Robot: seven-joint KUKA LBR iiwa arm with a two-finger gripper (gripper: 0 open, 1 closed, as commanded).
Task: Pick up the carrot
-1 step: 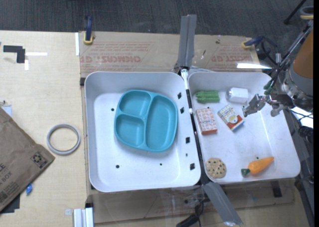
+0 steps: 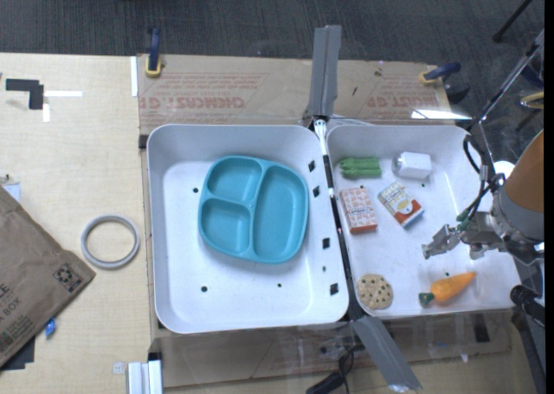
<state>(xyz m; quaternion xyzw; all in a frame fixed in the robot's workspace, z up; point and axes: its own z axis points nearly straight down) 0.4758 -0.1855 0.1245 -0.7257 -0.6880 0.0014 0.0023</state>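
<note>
The carrot (image 2: 452, 287) lies in the right bin (image 2: 450, 137), close to its front right corner, green top pointing toward the cookie (image 2: 374, 291) near the front edge. The claw (image 2: 456, 242) hovers just above the carrot, apart from it; whether it is apart or together cannot be told. A blue divided plate (image 2: 255, 209) sits in the left bin (image 2: 173, 236).

A cookie (image 2: 374, 291) lies left of the tool, low in the right bin (image 2: 450, 137). Farther left sit two small cartons (image 2: 358, 209) (image 2: 401, 203). The teal divided plate (image 2: 254, 209) is well apart, in the left bin (image 2: 173, 236).
</note>
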